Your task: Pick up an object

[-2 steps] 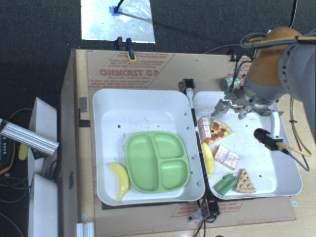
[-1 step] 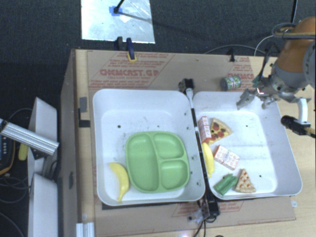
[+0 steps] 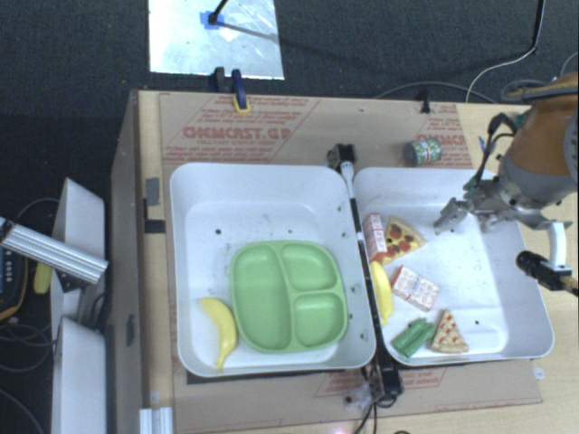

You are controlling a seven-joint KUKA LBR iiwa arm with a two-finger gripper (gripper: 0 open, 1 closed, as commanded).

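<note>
Nearest the camera in the right bin (image 3: 534,333), a pizza slice (image 3: 448,333) lies beside a green piece (image 3: 412,337), its tip pointing up the frame. Just behind them sits a pink block (image 3: 415,287), with a banana (image 3: 381,289) running lengthwise along the divider. Farther back, a second pizza slice (image 3: 401,239) touches a red-and-white packet (image 3: 374,235) standing along the same divider. Farther still, the jaws (image 3: 450,216) hang over the bin's bare upper floor, apparently spread and holding nothing. Every candidate object lies to the jaws' left and toward the camera; the second pizza slice looks the closest, just down-left of them. In the left bin (image 3: 194,188), a green tray (image 3: 289,295) and another banana (image 3: 220,329) sit well apart from the arm. A can (image 3: 422,150) rests on the surface beyond the bins.
</note>
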